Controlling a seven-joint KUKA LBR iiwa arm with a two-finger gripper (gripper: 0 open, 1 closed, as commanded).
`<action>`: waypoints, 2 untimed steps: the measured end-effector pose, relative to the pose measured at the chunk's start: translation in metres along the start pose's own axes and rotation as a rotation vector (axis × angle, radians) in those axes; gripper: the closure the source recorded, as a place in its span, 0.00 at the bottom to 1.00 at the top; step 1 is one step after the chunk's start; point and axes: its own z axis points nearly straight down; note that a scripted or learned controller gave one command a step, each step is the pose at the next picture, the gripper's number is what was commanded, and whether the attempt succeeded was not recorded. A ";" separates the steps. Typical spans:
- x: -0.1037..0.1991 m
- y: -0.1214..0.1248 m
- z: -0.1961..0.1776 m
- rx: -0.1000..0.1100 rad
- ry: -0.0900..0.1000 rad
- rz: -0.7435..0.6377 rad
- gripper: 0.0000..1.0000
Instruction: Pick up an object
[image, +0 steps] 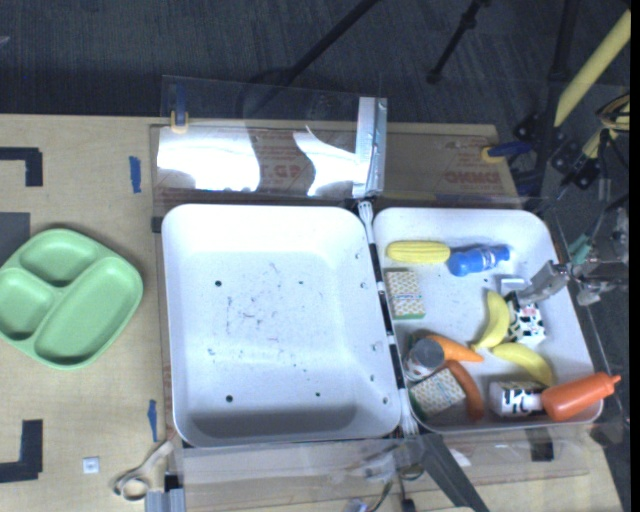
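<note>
The likeliest target is the banana, a curved yellow fruit in the right bin, at mid right of the frame. The claw hangs just beside its upper end, reaching in from the right edge. Whether the claw is open or closed cannot be told at this size, and nothing shows between its tips.

The risk comes from crowding. A small black-and-white toy sits touching the banana's right side, directly under the claw, and a second yellow piece lies just below that. A descent here could land on the toy or straddle two things at once, so the grip would slip or push them apart. The banana's curved skin would also let it roll out of a pinch taken near its tip.

Further left, a carrot and a grey round piece lie close together; a shove could jam the banana against them. Toward the top of the bin a corn cob and a blue bottle lie end to end. An orange bottle rests along the lower rim.

The left bin sits in the centre of the frame, and a green tray lies on the counter at far left.
</note>
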 end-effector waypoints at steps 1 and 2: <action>-0.019 0.068 0.056 -0.002 -0.001 -0.016 0.00; -0.034 0.054 0.125 0.000 0.000 -0.155 0.00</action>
